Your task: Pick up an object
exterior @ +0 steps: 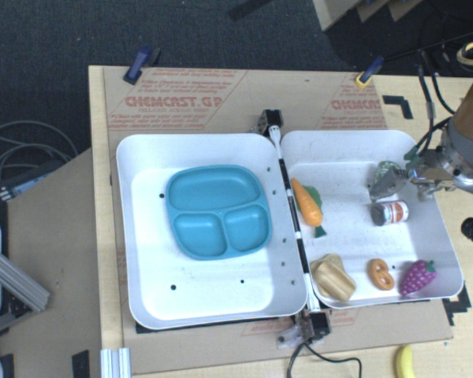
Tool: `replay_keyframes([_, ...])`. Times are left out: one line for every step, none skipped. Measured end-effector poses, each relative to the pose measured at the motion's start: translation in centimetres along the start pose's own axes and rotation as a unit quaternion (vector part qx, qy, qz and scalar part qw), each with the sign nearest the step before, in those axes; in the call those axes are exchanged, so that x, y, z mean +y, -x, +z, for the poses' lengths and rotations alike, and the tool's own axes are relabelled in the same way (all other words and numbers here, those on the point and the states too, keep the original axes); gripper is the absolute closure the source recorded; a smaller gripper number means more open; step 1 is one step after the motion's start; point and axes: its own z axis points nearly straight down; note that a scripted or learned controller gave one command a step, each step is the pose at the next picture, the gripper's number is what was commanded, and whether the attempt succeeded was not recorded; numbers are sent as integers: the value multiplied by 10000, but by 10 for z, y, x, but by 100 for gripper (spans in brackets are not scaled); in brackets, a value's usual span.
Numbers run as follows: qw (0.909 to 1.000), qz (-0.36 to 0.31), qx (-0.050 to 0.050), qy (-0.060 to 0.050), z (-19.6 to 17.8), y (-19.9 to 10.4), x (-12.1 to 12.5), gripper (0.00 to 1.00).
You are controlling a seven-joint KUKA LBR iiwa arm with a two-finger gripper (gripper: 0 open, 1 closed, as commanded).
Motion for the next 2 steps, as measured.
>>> replay_keyframes([10000, 8, 3, -20, 110, 53, 4, 0])
replay_keyframes([10000, -6, 4, 0, 146, 42, 87, 0])
